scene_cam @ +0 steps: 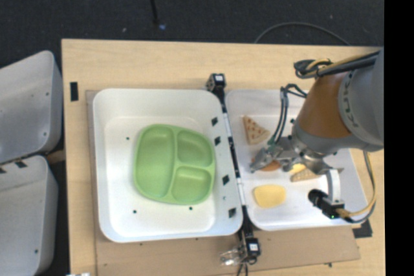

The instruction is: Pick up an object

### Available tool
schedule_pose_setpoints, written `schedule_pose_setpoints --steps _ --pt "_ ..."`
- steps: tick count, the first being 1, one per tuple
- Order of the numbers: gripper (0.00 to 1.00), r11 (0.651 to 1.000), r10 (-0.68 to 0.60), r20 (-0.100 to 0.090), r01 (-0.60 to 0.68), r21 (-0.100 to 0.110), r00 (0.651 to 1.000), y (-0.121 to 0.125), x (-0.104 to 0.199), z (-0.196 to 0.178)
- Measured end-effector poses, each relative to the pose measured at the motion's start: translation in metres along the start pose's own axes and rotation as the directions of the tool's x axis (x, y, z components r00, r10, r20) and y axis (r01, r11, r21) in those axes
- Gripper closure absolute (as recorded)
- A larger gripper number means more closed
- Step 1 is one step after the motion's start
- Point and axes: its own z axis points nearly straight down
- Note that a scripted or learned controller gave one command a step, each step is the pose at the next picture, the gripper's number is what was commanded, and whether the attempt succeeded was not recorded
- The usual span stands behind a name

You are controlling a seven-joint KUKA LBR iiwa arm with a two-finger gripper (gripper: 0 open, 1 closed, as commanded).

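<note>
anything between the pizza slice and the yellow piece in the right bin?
Yes. In the camera view the gripper sits between the pizza slice and the yellow piece, over a small brownish item.

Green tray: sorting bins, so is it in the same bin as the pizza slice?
No: the green tray lies in the left bin, the pizza slice in the right.

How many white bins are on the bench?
2. The left bin holds a green divided plate. The right bin holds small food pieces, with the arm's gripper low over it.
</note>
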Motion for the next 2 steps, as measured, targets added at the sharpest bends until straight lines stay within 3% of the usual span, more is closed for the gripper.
schedule_pose_setpoints --steps 1,2 --pt "1.0 1.0 0.006 -0.001 -0.006 -0.005 1.0 0.001 -0.001 -0.012" --pt "1.0 1.0 0.002 0.001 -0.002 -0.009 1.0 0.003 -0.013 -0.064"
